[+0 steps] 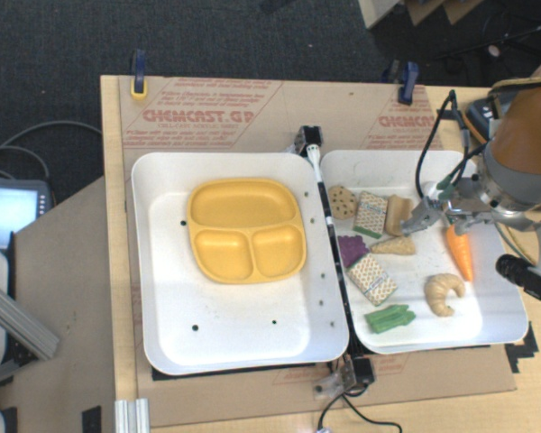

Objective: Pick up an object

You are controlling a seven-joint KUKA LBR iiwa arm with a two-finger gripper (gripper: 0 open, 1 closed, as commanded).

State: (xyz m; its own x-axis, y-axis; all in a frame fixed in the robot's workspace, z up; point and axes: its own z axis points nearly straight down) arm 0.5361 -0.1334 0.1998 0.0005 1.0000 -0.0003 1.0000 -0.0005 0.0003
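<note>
The right bin (505, 318) holds several toy foods. A brown cracker (342, 202), a patterned square (371, 212) and a tan bread slice (398, 213) lie at its back. A tan wedge (392, 246), a purple piece (351, 249) and a patterned block (372, 279) sit in the middle. A green piece (389, 317), a croissant (444, 293) and an orange carrot (461, 253) lie toward the front and right. My gripper (421, 218) hangs low over the bin, just right of the bread slice and above the wedge. I see nothing held in it.
The left bin (162, 314) holds a yellow divided plate (248, 228). A black strip (325, 224) runs between the bins. The arm's grey wrist (514, 183) comes in over the right bin's far right side. Blue clamps (407, 82) hold the cardboard base.
</note>
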